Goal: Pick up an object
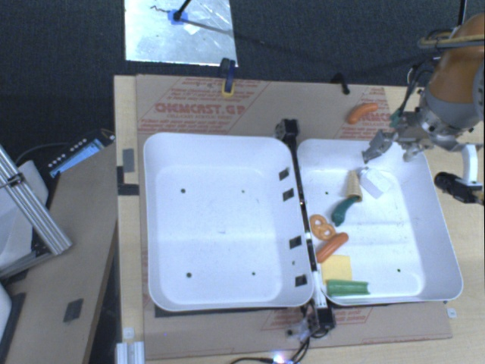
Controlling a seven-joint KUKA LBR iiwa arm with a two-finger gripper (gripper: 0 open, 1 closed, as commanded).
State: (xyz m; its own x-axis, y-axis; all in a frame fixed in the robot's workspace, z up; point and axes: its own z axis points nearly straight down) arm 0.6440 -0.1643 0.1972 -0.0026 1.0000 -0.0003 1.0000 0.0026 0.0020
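Note:
The right bin (432, 226) holds several small items. A white block (376, 182) lies beside a tan cylinder (353, 184), with a dark green piece (345, 208) just below them. Further down the bin's left side are a pretzel (320, 226), an orange sausage (332, 246), a yellow square (338, 268) and a green pod (347, 286). My gripper (394, 150) hangs over the bin's far edge, just above the white block. Its fingers (377, 147) are spread open and hold nothing.
The left bin (163, 154) sits next to the right one, joined by a black divider (299, 203). Another orange sausage (362, 112) lies on the cardboard behind the right bin. A yellow-and-blue clamp (227, 78) stands at the board's back edge.

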